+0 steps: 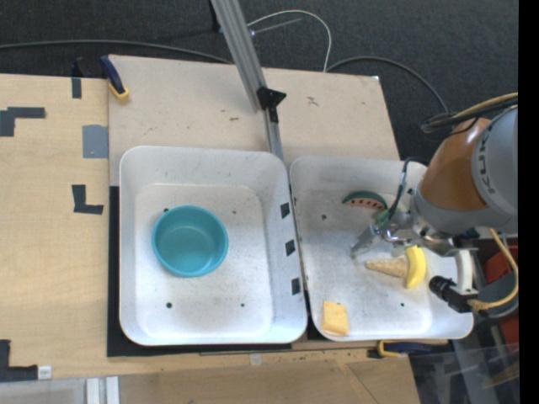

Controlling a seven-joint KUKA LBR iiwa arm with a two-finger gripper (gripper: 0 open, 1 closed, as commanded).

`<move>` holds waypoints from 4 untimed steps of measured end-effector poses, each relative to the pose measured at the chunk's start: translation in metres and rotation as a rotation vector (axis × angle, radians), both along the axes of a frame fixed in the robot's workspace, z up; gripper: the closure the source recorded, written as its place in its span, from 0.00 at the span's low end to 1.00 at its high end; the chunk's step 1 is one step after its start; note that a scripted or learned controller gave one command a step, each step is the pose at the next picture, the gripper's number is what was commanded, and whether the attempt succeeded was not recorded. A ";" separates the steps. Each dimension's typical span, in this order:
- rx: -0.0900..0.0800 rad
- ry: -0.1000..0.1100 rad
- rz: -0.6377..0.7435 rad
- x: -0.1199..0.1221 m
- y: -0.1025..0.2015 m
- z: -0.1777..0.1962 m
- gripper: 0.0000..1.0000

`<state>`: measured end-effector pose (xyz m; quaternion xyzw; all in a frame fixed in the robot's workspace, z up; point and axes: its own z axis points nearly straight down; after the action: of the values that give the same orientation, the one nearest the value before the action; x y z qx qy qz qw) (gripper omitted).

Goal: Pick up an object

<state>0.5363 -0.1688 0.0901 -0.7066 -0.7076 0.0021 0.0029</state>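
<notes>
Two shallow white bins are sitting side by side on the worktop (194, 108), and the arm is reaching into the right bin (337, 183) from the right. The claw (381, 236) is hanging low over the middle of that bin, its metal fingers appearing spread apart with nothing between them, so it is reading as released and grasping nothing.

The nearest candidates are lying just below and to the right of the claw: a pale wedge-shaped piece (387, 267), possibly a slice of toy bread or pizza, and a yellow banana (414, 267) touching its right end. The wedge's long axis is running roughly left to right, while the banana is lying nearly upright in the view, top to bottom. Either one is sitting just beside the fingertips, toward the near edge of the bin.

A watermelon slice (365, 199) is resting just above the claw, toward the far side, and a yellow block (335, 318) is sitting well apart in the near left corner of the same bin. The left bin (143, 175) is holding a teal bowl (190, 241), which is standing upright and looking bare inside.
</notes>
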 end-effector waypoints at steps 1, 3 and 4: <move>0.000 -0.003 0.001 0.001 0.000 0.013 1.00; -0.002 -0.012 0.001 0.013 0.004 0.130 1.00; -0.001 -0.009 0.000 0.014 0.005 0.152 1.00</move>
<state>0.5502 -0.1640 0.2418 -0.7066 -0.7076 -0.0004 -0.0007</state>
